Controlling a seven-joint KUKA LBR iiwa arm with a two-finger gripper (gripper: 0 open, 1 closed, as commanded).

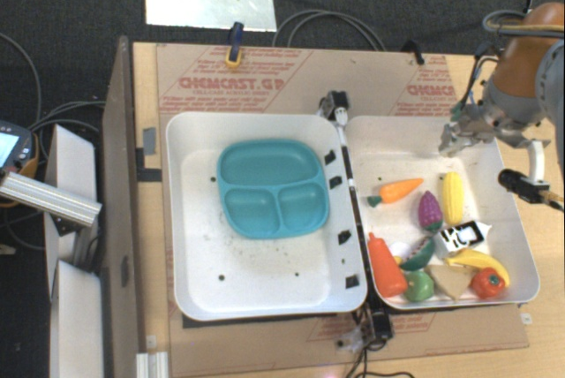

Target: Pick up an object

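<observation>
Bench, two white bins. Right bin (pixel 516 217): toy food heap. Gripper (pixel 460 138) above far corner, finger state unclear. Step: approach. Next: descend onto corn (pixel 452 196).

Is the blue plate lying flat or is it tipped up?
Lying flat. The blue plate sits on the floor of the left bin, with all three of its compartments facing up and its rim level all round.

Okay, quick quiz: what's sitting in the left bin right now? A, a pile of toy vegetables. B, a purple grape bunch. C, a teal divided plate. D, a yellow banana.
C: a teal divided plate lies in the left bin; the toy food sits in the right bin.
</observation>
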